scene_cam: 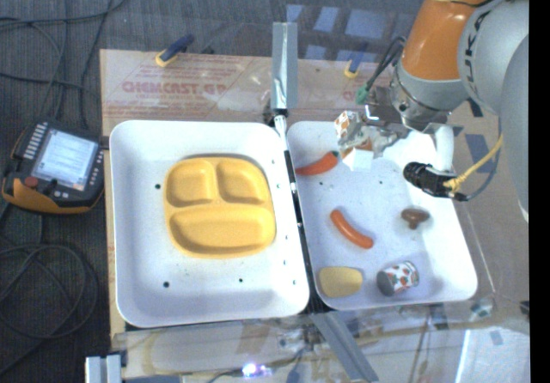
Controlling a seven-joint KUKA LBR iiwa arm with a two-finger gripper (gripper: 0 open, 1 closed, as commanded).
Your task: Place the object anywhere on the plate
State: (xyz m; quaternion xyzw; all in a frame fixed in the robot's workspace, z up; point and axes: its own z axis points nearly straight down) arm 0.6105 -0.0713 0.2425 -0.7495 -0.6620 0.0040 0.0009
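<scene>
Over the upper part of the right bin (447, 282) the claw (359, 142) hangs, and whether it is apart or together cannot be told; a small white-and-orange object (347, 125) sits at its tip. Just left of the claw lies a carrot (315, 165). Below it rest a sausage (351, 228), a potato-like lump (340, 281) and a can (397, 277). Far to its left, the yellow divided plate (220, 205) lies in the left bin (137, 287).

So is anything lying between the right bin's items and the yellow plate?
Only the bins' adjoining rims separate them. The yellow plate lies bare in the left bin; the gripper hovers over the right bin's far end, by the chili.
</scene>
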